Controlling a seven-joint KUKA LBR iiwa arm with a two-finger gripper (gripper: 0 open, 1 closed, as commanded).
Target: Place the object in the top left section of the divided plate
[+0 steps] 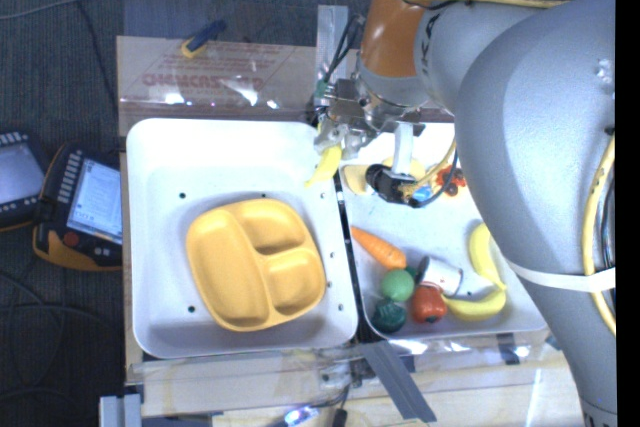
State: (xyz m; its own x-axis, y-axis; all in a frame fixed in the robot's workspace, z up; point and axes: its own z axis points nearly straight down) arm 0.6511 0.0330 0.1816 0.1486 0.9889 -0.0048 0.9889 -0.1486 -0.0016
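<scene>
A yellow divided plate [255, 260] lies in the left bin [160, 175], with one long section on its left and two smaller ones on its right. My gripper [333, 143] hangs over the wall between the two bins, above and to the right of the plate. A small, slim yellow object [323, 165] sticks out down-left from between its fingers, so the gripper is shut on it. The object is over the left bin's right edge, apart from the plate.
The right bin [455, 315] holds a carrot [379, 246], a banana [487, 280], two green pieces [397, 286], a red piece [430, 303] and a white-and-black item [440, 273]. A cardboard sheet [220, 70] lies behind the left bin. A handheld pendant [85, 210] sits off to the left.
</scene>
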